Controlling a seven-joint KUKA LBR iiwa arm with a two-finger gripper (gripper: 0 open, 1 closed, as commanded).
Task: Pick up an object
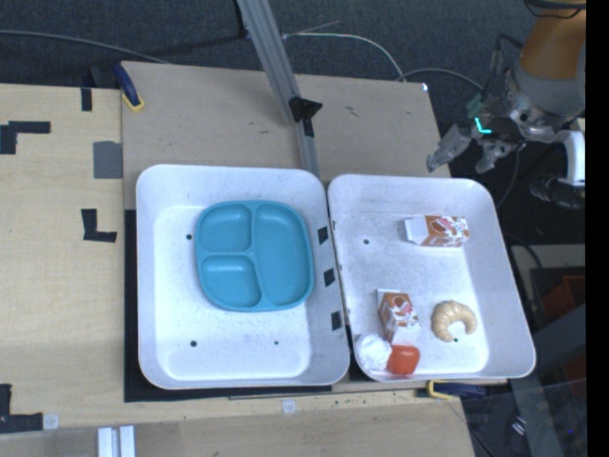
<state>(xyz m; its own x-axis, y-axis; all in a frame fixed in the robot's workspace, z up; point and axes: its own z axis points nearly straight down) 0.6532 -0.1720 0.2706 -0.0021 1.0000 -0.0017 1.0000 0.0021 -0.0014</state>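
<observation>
The right bin (481, 284) holds a white and red carton (436, 229) lying near its back. A second small carton (397, 313) stands near the front, with a tan croissant (454, 319) to its right. A red tomato (403, 360) and a white round item (375, 352) sit in the front left corner. My gripper (466, 150) hangs open and empty above the bench, beyond the right bin's back right corner, apart from every object.
The left bin (162, 350) holds a blue divided plate (254, 255). A grey metal pole (276, 60) slants across the bench behind the bins. Cables lie on the dark floor at the back.
</observation>
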